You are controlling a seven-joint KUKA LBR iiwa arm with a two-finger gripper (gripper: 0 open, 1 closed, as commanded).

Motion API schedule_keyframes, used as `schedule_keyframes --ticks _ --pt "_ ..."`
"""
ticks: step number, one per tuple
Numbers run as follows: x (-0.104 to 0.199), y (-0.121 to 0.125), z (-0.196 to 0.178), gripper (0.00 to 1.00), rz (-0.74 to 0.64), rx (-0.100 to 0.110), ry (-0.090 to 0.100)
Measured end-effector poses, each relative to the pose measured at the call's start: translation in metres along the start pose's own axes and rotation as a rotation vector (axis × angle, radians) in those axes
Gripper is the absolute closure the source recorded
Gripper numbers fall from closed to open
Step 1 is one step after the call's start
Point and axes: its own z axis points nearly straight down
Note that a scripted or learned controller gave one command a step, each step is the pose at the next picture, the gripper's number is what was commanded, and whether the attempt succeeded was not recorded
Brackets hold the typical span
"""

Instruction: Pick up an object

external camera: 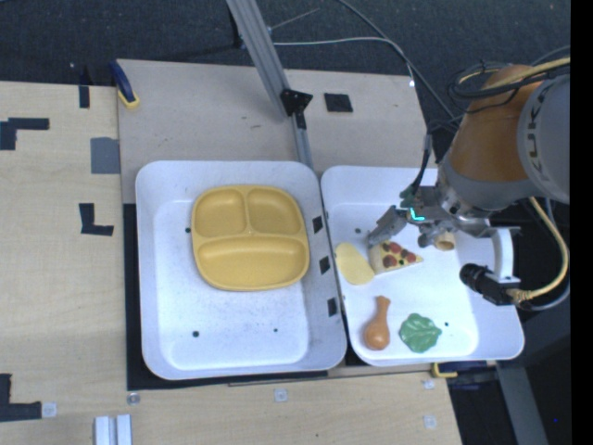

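The arm's casing read "KUK". The gripper (400, 233), its opening unclear, hovered over one pizza slice (398, 257) in the right bin (357, 185), beside one drumstick (377, 324) and one green lettuce piece (420, 332).

So the tabletop (56, 276) is light wood with some dark tape bits on it. Two shallow white bins sit side by side: left bin (153, 276), right bin (496, 336), edges touching.
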Motion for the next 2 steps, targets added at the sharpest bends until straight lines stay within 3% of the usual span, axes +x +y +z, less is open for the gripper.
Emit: schedule_keyframes --ticks 1,2 --pt "0.000 0.000 0.000 0.00 0.000 -0.001 0.000" --pt "-0.008 0.002 0.048 0.00 0.002 0.003 -0.002"
